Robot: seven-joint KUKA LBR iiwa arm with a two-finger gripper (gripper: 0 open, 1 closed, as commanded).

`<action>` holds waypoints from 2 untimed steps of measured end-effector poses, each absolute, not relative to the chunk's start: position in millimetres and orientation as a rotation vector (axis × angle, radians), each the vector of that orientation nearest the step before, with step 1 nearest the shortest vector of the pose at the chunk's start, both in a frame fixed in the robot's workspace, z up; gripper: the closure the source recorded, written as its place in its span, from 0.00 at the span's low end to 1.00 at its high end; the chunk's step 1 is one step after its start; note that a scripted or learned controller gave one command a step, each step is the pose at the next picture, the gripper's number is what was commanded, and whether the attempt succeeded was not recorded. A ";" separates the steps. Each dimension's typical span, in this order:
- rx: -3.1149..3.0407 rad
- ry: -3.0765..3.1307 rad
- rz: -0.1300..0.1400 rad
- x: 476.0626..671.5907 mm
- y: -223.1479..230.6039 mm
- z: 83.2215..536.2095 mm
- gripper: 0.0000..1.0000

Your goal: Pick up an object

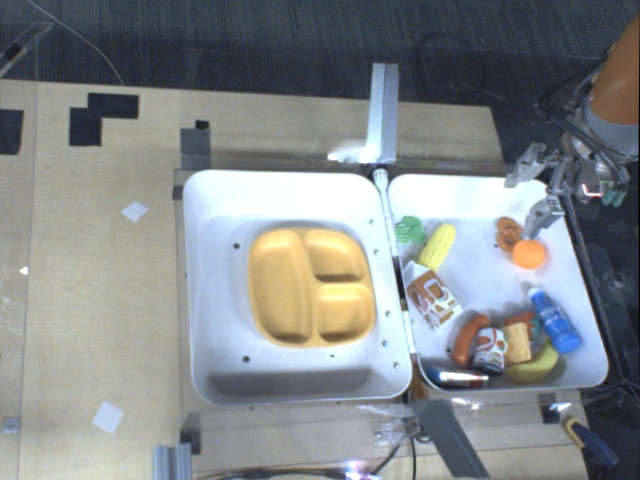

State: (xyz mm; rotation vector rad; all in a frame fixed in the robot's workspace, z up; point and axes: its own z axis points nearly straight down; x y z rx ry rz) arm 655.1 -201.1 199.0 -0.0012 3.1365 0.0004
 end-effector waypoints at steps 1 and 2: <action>0.500 3.110 0.002 667.7 -176.3 104.6 0.00; 0.880 3.005 0.004 637.1 -115.4 87.3 0.00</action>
